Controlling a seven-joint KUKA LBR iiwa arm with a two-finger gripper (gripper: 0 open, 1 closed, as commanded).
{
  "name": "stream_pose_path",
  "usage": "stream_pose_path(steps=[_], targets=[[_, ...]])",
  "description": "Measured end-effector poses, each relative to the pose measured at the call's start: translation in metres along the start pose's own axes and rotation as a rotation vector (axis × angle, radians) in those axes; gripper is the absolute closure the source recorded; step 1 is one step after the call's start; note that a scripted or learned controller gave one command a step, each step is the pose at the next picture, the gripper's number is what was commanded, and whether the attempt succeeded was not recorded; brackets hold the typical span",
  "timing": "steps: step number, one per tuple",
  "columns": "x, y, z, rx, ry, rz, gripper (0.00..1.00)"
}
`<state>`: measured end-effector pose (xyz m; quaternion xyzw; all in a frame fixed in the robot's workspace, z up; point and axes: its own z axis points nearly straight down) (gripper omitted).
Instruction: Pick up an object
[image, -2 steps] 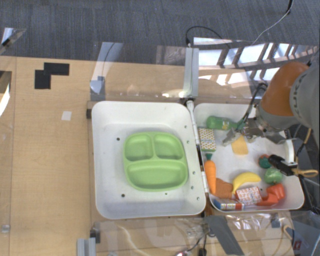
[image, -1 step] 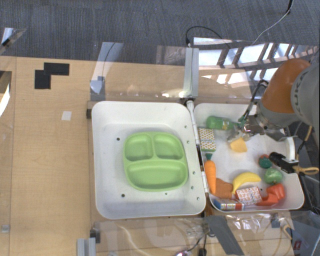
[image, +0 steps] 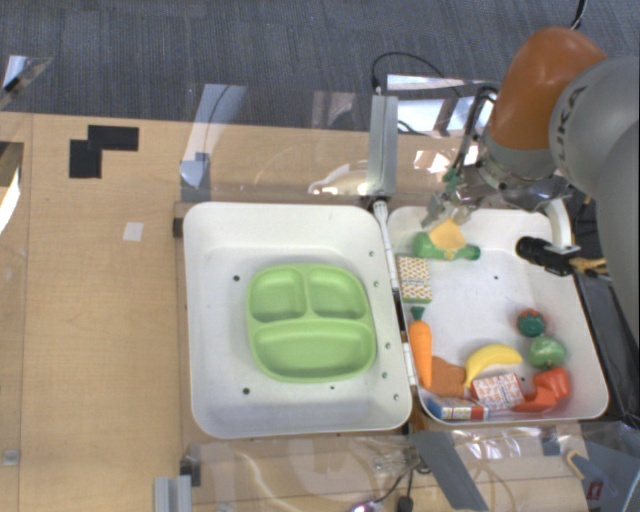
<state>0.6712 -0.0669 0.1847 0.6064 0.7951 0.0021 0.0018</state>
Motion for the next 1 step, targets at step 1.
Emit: stream_pose_path(steps=[1], targets=[[0.0354,0.0000,0.0017,0.003,0.001,-0.116,1.00]])
